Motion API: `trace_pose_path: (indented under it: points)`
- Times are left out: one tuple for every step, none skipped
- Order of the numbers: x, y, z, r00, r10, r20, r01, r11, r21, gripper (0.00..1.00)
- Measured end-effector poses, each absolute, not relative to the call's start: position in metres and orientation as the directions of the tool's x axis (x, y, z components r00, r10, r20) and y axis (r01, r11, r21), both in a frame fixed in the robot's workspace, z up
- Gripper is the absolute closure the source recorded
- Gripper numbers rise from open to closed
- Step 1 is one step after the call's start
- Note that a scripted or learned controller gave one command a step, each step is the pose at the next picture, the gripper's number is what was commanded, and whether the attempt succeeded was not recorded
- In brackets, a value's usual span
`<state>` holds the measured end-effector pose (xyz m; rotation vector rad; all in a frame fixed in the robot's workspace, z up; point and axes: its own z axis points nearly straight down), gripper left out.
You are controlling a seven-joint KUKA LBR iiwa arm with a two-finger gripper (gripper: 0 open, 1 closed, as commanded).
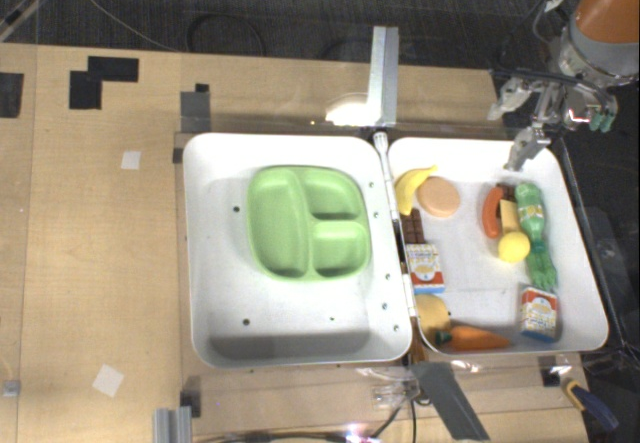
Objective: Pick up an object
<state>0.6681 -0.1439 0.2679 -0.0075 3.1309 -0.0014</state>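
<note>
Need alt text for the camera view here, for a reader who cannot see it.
The gripper hangs over the far edge of the right bin, which holds toy food including a banana and carrot. The left bin holds a green divided tray.

Matt green plastic tray (305, 221) in smooth white plastic bin (215, 231) on pale wood bench (90, 261).

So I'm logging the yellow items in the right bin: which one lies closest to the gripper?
The lemon, beside the green bottle on the bin's right side. The banana and the yellow fruit lie far from the gripper.
</note>
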Motion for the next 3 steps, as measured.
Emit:
trace_pose_path:
  points:
    - [0.653, -0.158, 0.111, -1.0, 0.007, 0.002, 0.007, 1.0, 0.002, 0.0]
    - [0.642, -0.174, 0.088, -0.993, 0.117, -0.011, 0.117, 0.993, 0.0, 0.0]
    - [0.646, -0.172, 0.103, -0.994, 0.11, -0.026, 0.11, 0.994, -0.001, 1.0]
